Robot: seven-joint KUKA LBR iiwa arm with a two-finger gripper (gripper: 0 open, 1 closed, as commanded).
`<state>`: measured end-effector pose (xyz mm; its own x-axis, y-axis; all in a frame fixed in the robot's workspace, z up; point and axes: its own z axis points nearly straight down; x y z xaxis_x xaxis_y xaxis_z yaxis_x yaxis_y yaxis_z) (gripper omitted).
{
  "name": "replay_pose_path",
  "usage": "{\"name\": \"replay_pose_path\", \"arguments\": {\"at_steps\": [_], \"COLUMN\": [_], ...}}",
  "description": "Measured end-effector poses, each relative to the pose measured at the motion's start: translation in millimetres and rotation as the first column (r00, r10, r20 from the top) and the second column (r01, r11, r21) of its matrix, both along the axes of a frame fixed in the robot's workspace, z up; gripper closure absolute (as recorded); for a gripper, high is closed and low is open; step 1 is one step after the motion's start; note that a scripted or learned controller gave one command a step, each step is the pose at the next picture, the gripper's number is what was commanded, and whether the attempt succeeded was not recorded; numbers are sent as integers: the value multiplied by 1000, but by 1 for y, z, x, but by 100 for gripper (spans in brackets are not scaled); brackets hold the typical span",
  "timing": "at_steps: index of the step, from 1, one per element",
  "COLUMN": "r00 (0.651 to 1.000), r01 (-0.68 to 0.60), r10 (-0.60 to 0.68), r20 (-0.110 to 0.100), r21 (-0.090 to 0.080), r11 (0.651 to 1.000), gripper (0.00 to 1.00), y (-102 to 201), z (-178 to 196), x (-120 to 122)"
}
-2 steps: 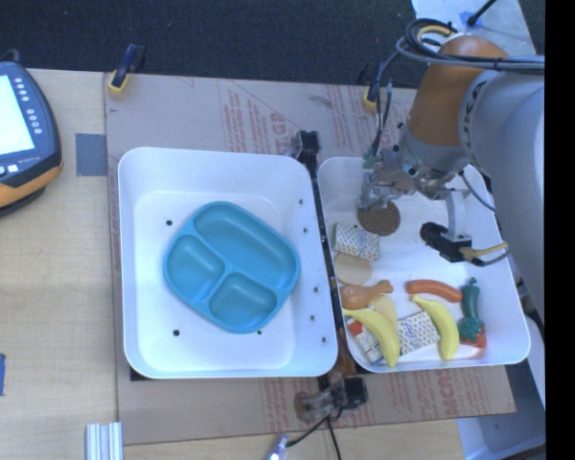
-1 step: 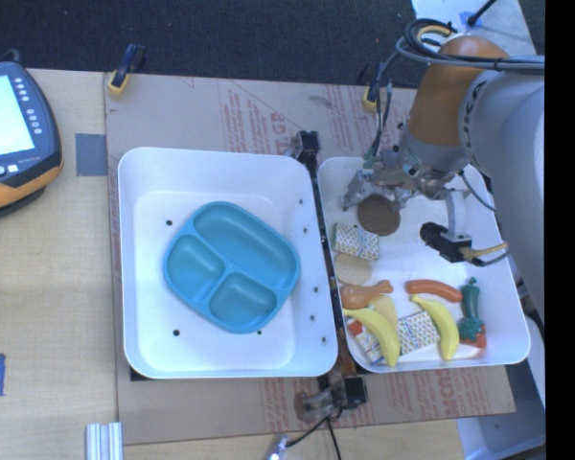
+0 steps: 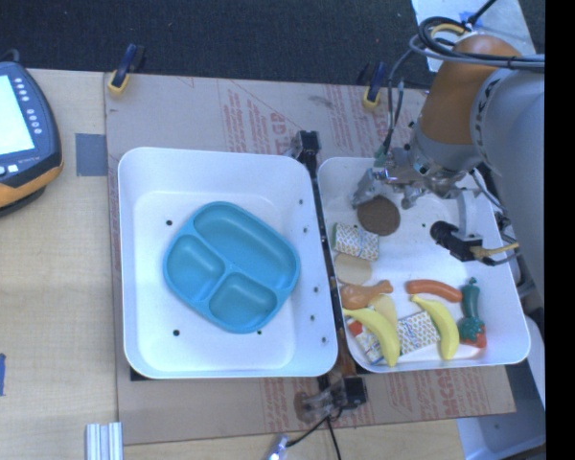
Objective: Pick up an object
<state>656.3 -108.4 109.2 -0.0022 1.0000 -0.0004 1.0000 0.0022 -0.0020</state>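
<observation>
Cardboard-topped bench (image 3: 268,113), two white bins, blue divided plate (image 3: 232,266) sitting in the left bin (image 3: 139,257), way off from the jaws. Gripper (image 3: 388,192) down low at the back of the right bin (image 3: 503,348), practically on a brown round piece (image 3: 379,218) just below the jaws; can't tell whether open or closed from up here. Looks like nothing lifted yet, so grab and raise both left, with bananas (image 3: 441,324), sausage (image 3: 433,289) and other toy food further toward the front.
</observation>
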Motion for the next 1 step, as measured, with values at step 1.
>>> {"name": "replay_pose_path", "arguments": {"at_steps": [1], "r00": [1000], "r01": [-3], "r10": [3], "r20": [0], "r21": [-2], "r11": [1000], "gripper": [0], "y": [7], "z": [-15], "x": [1]}}
